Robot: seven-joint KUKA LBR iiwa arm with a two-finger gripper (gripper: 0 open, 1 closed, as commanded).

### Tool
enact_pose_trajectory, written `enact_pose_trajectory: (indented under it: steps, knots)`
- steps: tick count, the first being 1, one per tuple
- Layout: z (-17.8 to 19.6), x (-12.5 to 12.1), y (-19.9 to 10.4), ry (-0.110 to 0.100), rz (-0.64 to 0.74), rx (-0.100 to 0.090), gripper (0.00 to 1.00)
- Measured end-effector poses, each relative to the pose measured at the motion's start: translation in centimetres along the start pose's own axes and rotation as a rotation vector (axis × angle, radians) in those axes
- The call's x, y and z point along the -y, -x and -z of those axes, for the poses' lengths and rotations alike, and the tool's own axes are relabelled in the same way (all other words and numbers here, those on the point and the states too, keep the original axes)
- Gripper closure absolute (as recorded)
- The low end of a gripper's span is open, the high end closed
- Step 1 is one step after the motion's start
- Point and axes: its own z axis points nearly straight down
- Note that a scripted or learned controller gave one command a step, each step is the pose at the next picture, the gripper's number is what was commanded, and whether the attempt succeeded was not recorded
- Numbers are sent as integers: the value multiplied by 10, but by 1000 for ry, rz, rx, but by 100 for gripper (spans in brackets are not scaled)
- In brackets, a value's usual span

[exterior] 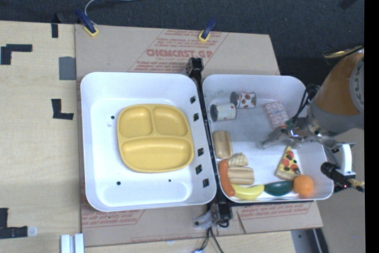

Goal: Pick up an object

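**Gripper low in the right bin, nothing taken yet**

The bench carries two white bins: the left bin holds a yellow divided plate, and the right bin holds all the small toy food. The grey arm reaches in from the right, and its gripper sits low over the bare floor in the middle of the right bin, its fingers spread apart with nothing between them. I judge this as the approach stage: no object is grasped, so the pick has not been made.

Nearest candidates lie to either side of the gripper: the pizza slice just near and right of it, and a pinkish wrapped piece just beyond it on the far side. The next move calls for centring the open fingers over one of these and then closing.

The pizza slice is a small flat wedge, yellow with red spots, lying beside an orange. Being flat and thin, it will likely be hard to pinch. Along the near wall lie a green piece and a banana.
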Motion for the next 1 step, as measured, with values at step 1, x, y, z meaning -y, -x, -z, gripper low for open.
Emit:
enact_pose_trajectory:
  steps: [1]
  knots:
    - [-5, -67, 1, 7, 1, 3, 0]
